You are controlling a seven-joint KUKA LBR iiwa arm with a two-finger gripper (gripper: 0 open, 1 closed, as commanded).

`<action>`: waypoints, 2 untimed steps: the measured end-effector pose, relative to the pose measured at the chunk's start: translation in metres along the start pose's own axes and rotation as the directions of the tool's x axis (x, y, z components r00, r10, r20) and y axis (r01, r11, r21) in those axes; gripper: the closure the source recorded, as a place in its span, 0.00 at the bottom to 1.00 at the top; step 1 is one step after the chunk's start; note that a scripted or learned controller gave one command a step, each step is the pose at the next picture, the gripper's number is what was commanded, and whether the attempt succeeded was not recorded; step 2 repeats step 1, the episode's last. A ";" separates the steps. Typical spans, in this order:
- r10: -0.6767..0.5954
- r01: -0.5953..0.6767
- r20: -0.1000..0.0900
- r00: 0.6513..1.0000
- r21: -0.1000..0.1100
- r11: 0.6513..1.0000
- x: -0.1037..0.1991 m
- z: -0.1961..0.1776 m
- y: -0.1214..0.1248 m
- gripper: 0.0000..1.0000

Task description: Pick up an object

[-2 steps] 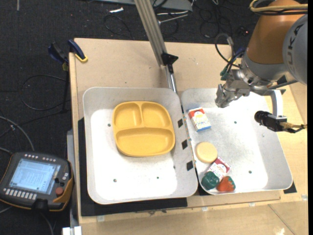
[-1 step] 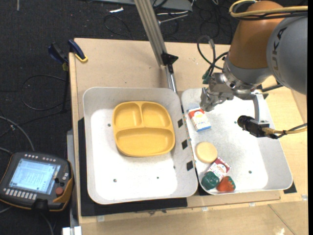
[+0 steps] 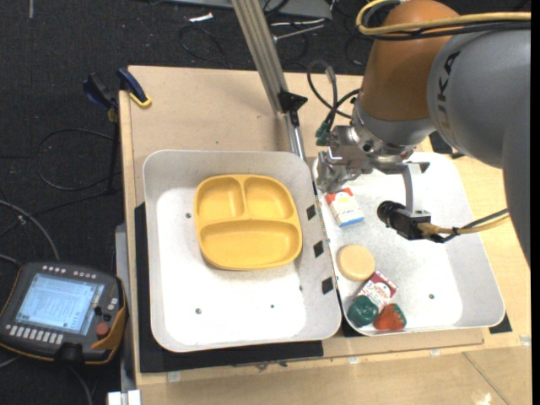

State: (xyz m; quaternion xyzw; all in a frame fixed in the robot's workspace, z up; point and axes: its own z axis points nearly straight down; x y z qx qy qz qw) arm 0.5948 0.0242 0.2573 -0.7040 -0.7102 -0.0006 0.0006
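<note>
The gripper (image 3: pixel 336 174) hangs low at the far left corner of the right bin (image 3: pixel 472 251), just above a small red-and-white carton (image 3: pixel 344 207) that lies flat on the bin floor, probably lined up so a straight drop brings it onto the box. Whether it is spread or pinched I cannot tell, as the wrist hides it. Nearer than the carton lie a round tan disc (image 3: pixel 356 262) and a small cluster of red and green toy foods (image 3: pixel 376 303), while left of it a yellow divided plate (image 3: pixel 248 222) rests in the left bin (image 3: pixel 169 310).
</note>
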 end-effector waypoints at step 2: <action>0.000 0.000 0.000 1.000 0.002 1.000 0.060 0.002 -0.011 1.00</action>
